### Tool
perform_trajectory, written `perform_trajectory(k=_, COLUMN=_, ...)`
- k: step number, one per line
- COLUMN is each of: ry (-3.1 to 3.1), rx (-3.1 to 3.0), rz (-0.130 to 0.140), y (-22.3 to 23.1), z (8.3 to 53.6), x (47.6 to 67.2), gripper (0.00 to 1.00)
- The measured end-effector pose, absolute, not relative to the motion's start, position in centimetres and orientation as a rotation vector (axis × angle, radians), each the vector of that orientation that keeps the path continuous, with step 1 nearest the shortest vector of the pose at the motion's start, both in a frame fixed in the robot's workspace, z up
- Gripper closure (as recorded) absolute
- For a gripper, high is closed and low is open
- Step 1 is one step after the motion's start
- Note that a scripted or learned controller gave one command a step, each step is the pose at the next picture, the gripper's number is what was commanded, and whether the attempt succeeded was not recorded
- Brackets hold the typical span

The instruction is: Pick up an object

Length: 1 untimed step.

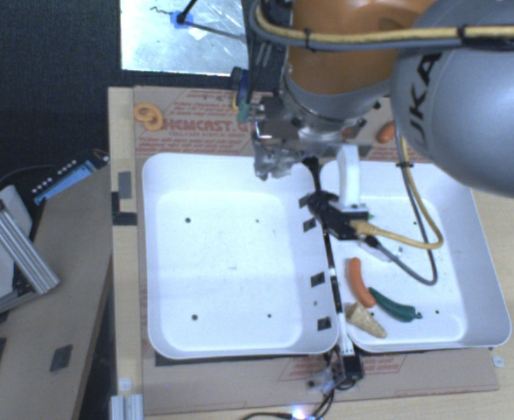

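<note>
- left bin (221,261): white, a few small dark dots on the floor
- right bin (454,261): white too
- arm (467,86): grey shell, glossy orange band (362,11) above the wrist, dark lettering on the grey
- cable across the band (370,35): yellowish, with a black one beside it
- hose looping into the right bin (414,239): pale yellow, grey one under it
- sausage-like item (360,283): orange-red
- pepper-like item (395,305): dark green
- wedge piece (366,320): tan/beige
- board under the bins (195,116): brown cardboard, red print
- ring on board (148,115): orange
- bench (502,226): light wood
- clips on the divider (313,226): black
</note>
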<state>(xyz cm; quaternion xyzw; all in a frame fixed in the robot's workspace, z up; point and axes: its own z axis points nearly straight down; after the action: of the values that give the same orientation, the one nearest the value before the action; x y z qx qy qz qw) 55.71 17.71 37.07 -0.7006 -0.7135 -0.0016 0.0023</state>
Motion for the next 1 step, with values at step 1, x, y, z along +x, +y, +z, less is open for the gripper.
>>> perform_trajectory(k=1, ry=-2.234, rx=-2.205, rz=-0.001, y=23.12, z=35.79, x=49.92, gripper=1.00)
